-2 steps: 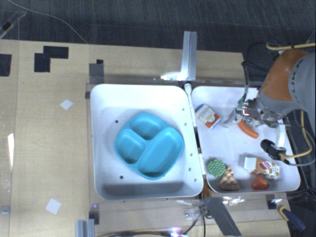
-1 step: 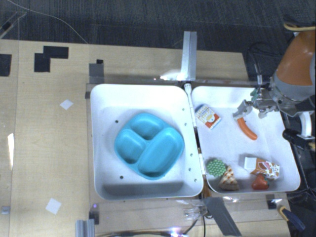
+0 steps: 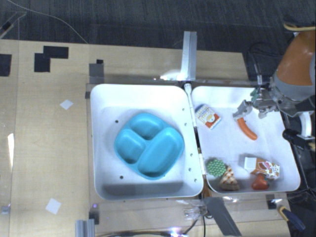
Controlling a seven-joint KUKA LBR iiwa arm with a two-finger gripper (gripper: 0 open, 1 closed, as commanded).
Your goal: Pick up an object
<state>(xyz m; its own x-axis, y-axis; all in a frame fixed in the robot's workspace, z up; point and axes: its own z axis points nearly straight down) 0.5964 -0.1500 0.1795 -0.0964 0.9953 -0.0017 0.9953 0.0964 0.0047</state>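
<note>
Sitting in the left bin (image 3: 98, 132) is a blue divided plate (image 3: 149, 145). Right of that plate, in the right bin (image 3: 291, 177): a small carton (image 3: 207, 116), a green piece (image 3: 215, 167), a pizza slice (image 3: 229, 179). Further right, an orange sausage (image 3: 247, 129) lies just below the end effector (image 3: 245, 110), whose fingers look parted, nothing between them. A juice carton (image 3: 266, 169) sits lower right.

Light wooden bench (image 3: 49, 147) carries two white bins side by side: left bin (image 3: 101, 132), right bin (image 3: 276, 142). Black markings (image 3: 49, 57) and pale square tags (image 3: 66, 103) occupy its left portion.
</note>
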